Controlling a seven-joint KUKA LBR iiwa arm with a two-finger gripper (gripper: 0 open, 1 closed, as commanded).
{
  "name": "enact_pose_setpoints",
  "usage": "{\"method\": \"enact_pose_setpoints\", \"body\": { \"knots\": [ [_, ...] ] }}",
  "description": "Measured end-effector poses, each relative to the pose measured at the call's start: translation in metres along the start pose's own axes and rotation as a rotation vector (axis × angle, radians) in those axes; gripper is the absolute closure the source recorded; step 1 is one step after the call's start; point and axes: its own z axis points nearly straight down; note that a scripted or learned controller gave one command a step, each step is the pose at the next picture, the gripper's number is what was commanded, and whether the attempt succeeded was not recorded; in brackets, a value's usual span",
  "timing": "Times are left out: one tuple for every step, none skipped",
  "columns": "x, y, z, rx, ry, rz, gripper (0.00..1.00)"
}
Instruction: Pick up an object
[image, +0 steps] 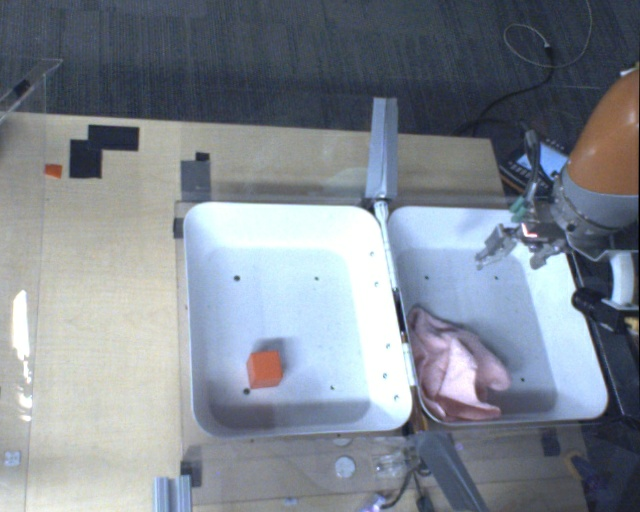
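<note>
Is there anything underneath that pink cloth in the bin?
The pink cloth lies crumpled on the right bin's floor, against its left wall. Whatever might sit under its folds is covered, so I cannot tell.

Two bins side by side on the bench (110, 330), a divider bar (383, 150) running back from the seam between them. Left bin (215, 240): a small block (265, 369) in its near-left part, well apart from the walls. Right bin (575, 395): a crumpled cloth (458, 368) in the near-left corner, touching the wall next to the left bin. Gripper (512, 244) over the right bin's far-right part, arm coming in from the right
</note>
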Motion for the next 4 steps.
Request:
{"method": "enact_pose_setpoints", "body": {
  "knots": [
    [0.01, -0.069, 0.082, 0.0, 0.0, -0.236, 0.0],
    [0.021, -0.089, 0.13, -0.018, -0.006, -0.341, 0.0],
    [0.036, -0.089, 0.13, -0.018, -0.008, -0.32, 0.0],
    [0.038, -0.085, 0.117, -0.029, -0.009, -0.323, 1.0]
  ]
}}
